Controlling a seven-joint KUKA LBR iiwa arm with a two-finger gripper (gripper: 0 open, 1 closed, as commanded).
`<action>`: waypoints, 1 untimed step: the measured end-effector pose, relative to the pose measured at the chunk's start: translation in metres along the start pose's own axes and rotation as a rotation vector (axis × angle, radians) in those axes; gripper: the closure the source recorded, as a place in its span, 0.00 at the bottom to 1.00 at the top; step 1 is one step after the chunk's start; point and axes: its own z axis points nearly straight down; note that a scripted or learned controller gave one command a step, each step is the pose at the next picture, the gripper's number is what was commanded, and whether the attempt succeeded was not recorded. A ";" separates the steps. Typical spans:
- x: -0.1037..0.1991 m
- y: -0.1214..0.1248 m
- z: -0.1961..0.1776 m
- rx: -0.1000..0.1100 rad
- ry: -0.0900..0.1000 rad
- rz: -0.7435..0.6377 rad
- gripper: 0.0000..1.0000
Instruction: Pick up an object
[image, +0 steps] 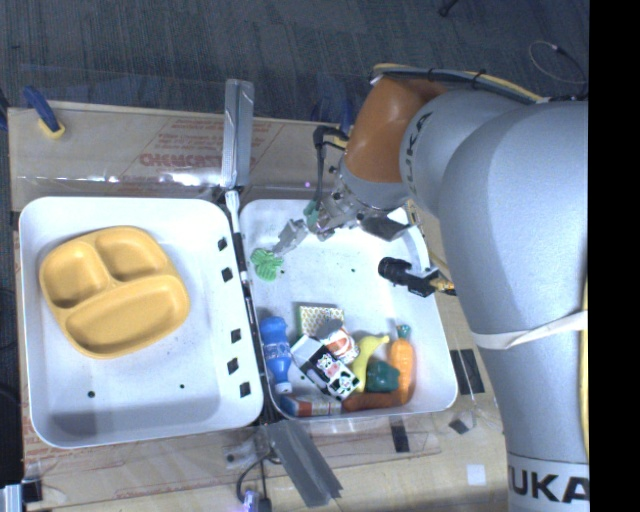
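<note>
**Arm position.** The arm (500, 200) enters from the right and bends over the far edge of the right bin (432, 330). The gripper (291, 238) sits over the far-left part of this bin, angled down and to the left.

**Jaw state.** Cannot be determined from this view.

**Target location.** A small green object (266, 263) lies on the white floor of the right bin, close to its left wall. It is just beside the gripper tip, on the near-left side. Contact between the two cannot be confirmed. The object stands apart from all other items in the bin.

**Other contents, right bin.** The remaining items are grouped against the near wall:
- a blue bottle (275, 350), lying along the left wall
- a patterned card (320, 318), flat, at the far edge of the group
- a white can with red markings (342, 345), touching the card's near corner
- a black-and-white spotted item (335, 375), just in front of the can
- a yellow banana-shaped toy (370, 347) and an orange carrot-shaped toy (401, 365) – side by side, with a dark green piece (380, 379) between their near ends
- a red-brown stick (345, 405) (possibly a marker), lying along the near wall

**Left bin.** The left bin (130, 400) holds a yellow divided plate (112, 290) with three compartments. The plate rests right side up in the far-left portion of the bin.
</note>
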 end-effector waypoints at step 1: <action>-0.013 -0.087 -0.045 -0.002 -0.002 -0.172 0.00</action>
